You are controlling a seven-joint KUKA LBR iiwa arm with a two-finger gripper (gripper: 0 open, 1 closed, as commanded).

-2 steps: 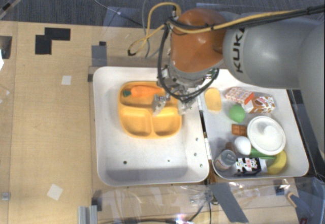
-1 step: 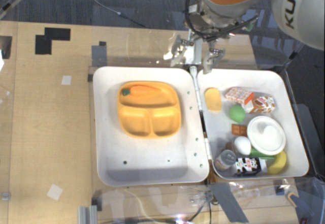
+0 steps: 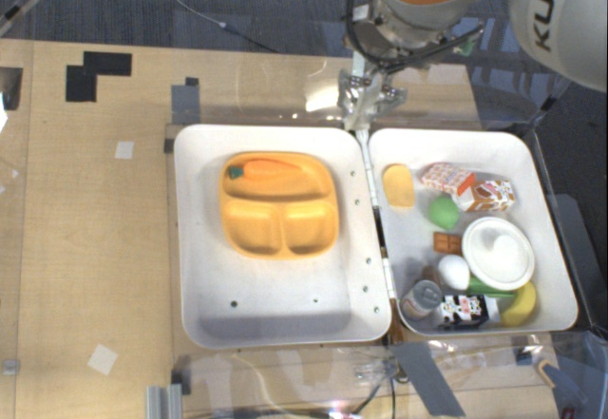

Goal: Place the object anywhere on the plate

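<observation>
A yellow-orange divided plate (image 3: 280, 222) sits in the left white bin (image 3: 204, 275). An orange toy carrot (image 3: 280, 170) with a green tip at its left end lies flat in the plate's long far compartment. My gripper (image 3: 366, 104) hangs above the far end of the seam between the two bins, up and to the right of the plate and apart from the carrot. Nothing shows under it. The grey arm with its orange band reaches in from the top right.
The right bin (image 3: 541, 180) holds several things: a yellow block (image 3: 398, 185), a green ball (image 3: 443, 212), snack packets (image 3: 467, 187), a white bowl (image 3: 496, 251), a white egg (image 3: 452, 271), a can (image 3: 422, 297) and a banana (image 3: 521, 305).
</observation>
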